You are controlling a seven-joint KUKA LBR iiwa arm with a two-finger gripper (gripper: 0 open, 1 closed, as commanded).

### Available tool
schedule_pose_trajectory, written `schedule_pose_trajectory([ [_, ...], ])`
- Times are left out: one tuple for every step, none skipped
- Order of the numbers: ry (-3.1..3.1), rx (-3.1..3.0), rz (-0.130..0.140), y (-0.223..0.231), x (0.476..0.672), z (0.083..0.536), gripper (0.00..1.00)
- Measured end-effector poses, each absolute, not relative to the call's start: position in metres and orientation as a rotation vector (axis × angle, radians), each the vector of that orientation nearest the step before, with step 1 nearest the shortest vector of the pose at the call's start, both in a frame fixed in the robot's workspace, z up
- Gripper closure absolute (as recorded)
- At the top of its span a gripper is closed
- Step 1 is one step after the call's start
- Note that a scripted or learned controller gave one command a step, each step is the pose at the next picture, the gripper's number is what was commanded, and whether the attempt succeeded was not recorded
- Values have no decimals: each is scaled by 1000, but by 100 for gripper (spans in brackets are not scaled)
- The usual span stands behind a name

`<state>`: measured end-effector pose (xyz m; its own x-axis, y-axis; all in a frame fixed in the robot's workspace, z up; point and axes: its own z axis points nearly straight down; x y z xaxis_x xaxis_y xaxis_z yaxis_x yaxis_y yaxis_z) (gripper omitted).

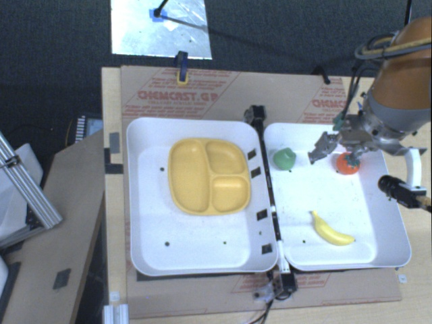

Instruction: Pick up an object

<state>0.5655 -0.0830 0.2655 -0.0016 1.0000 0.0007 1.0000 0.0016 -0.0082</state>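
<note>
The gripper, whose state I cannot tell, hangs in the right bin between the green ball and red ball, so it might bump one away.

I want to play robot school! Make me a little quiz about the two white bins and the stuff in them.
1. True or false: the yellow divided plate lies in the left bin.
2. Which thing lies nearest the front edge of the right bin? A) green object B) banana C) red object
3. Fill in: the robot's hand hovers over the right bin, between the green object and the ____ object.

Key: 1 true. 2 B. 3 red.
</note>
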Motion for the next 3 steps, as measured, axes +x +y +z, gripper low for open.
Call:
schedule_pose_trajectory([
  [-2226,-2219,-1,-83,567,270,0],
  [-2222,-2219,2,-84,567,229,0],
  [-2220,-2220,2,-85,573,185,0],
])
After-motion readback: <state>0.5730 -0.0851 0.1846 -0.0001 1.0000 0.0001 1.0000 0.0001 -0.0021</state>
